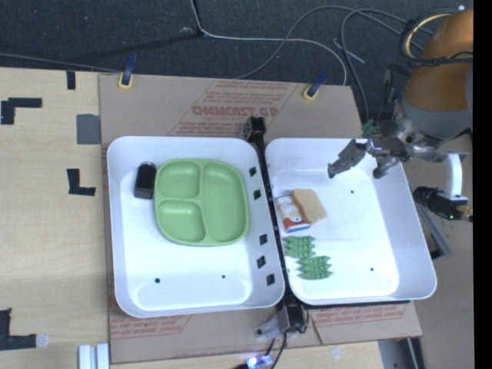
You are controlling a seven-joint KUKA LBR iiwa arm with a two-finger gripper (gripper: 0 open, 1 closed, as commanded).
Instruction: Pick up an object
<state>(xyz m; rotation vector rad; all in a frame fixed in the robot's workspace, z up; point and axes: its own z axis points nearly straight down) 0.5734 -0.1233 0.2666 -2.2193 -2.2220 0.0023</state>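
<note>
So the gripper is hanging over the back of the right bin with its fingers spread wide, nothing between them. The closest grab looks like the tan block, which is sitting near the bin's left wall, down and to the left of the fingers as the camera sees it, well apart from them. It's touching the little carton, with two green pea pods lying just below.
</note>
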